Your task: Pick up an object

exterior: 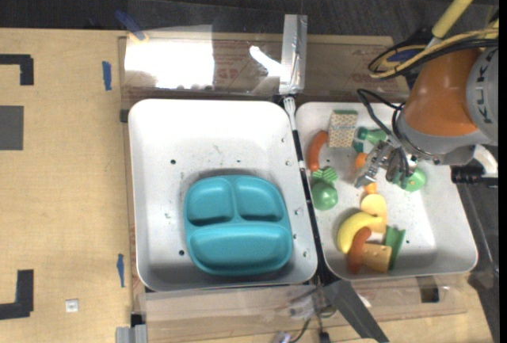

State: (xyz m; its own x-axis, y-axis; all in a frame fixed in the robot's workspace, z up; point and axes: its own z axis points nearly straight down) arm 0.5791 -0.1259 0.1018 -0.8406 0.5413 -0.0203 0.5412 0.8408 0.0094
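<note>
My gripper (386, 165) hangs low over the middle of the right bin (451, 242), under the orange-banded wrist. Toy foods lie around it. A small orange piece (360, 161) sits just to its left and a green round piece (413, 180) just to its right. Below it lie a yellow-orange piece (372, 203), a yellow banana (351, 227) and a brown block (379, 257) with a green piece (394, 238). A red-orange sausage shape (317, 149), a beige block (343, 130) and a green pepper (324, 193) lie further left. Nothing is visibly held.
The left bin (158, 135) holds a teal divided plate (236, 224). A dark divider runs between the bins. Yellow and black cables (412, 48) trail behind the arm at the upper right. A clear plastic sheet (206, 56) lies behind the left bin.
</note>
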